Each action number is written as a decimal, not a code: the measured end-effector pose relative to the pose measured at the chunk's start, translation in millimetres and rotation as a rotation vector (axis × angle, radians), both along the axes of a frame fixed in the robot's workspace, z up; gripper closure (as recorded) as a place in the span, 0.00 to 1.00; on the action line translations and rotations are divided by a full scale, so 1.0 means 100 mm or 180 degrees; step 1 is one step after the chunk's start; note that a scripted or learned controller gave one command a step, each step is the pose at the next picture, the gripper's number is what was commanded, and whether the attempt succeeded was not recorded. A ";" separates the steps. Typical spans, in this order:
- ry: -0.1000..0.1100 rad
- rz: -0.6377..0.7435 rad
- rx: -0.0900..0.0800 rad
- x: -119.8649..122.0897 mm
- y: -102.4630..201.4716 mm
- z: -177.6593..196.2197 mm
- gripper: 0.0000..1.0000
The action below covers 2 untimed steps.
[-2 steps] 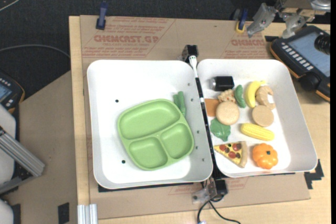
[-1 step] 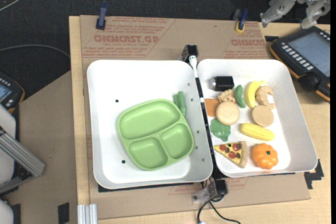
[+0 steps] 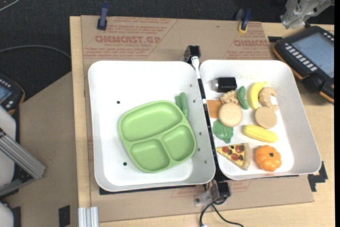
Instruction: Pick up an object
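The right bin (image 3: pixel 297 87) holds several toy foods: a black block (image 3: pixel 226 83), a banana (image 3: pixel 256 94), a round tan cracker (image 3: pixel 230 114), a second tan disc (image 3: pixel 266 117), a corn cob (image 3: pixel 260 134), a pizza slice (image 3: pixel 235 154), an orange pumpkin (image 3: pixel 268 158) and a green leaf piece (image 3: pixel 223 131). In the left bin (image 3: pixel 101 114) lies a green divided plate (image 3: pixel 154 135) with a green pod (image 3: pixel 182 103) at its upper right edge. My gripper (image 3: pixel 298 8) hangs at the top right, beyond the bins' far edge and well away from every object.
Both bins rest on a brown board (image 3: pixel 159 34) held by blue clamps (image 3: pixel 102 16) at the back. A handheld control pendant (image 3: pixel 311 56) lies just right of the right bin's far corner. Black clips (image 3: pixel 192 53) join the bins at the middle.
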<state>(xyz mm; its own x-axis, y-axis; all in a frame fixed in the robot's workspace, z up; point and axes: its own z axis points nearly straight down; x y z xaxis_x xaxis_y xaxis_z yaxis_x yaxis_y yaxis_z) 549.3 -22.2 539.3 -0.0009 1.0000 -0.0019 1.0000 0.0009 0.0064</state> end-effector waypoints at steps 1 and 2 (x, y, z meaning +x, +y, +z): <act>0.0032 0.0016 0.0012 -0.73 0.47 -0.04 1.00; 0.0015 0.0027 0.0011 -0.70 1.34 -0.04 1.00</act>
